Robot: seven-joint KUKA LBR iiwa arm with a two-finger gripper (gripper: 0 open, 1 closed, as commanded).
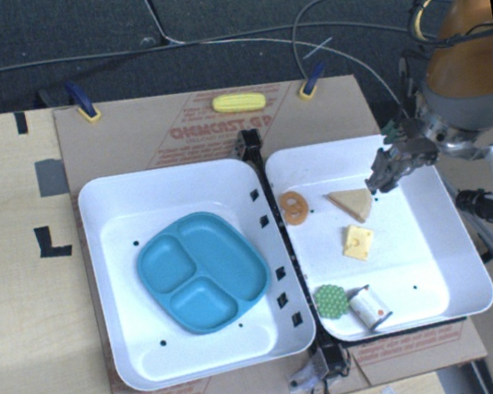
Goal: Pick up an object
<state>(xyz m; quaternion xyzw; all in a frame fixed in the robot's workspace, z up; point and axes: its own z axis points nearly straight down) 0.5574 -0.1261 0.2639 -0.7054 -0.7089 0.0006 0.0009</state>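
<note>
The right bin holds several small objects. A tan wedge lies near its middle back, with a yellow cheese-like block just in front of it. An orange ring sits by the left wall. A green round piece and a small white can lie at the front. My gripper hangs over the back right of this bin, just right of the tan wedge, with nothing visibly between its dark fingers. The left bin holds a blue divided plate.
A yellow banana-shaped toy lies on the cardboard behind the bins. Two clamps pin the cardboard's back edge. Cables run over the dark surface behind. A black divider separates the bins.
</note>
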